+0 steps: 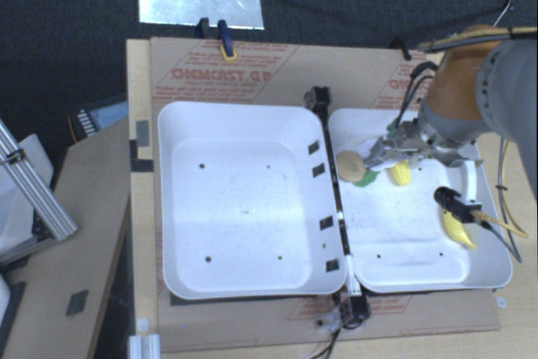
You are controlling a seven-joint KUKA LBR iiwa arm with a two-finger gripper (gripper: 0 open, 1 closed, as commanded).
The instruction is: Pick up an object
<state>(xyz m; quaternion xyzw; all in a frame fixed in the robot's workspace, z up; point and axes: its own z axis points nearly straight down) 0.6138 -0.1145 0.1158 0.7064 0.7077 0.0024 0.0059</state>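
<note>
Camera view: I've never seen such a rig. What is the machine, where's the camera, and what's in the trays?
The camera is fixed above the bench, looking down at a slant. The grey and orange machine reaching in from the picture's right is a robot arm; its tip, the end effector, picks things up. It is low in the right bin, near a tan ball with something green beside it and a small yellow object. A longer yellow piece lies toward that bin's right side. I cannot tell that anything is held.
</note>
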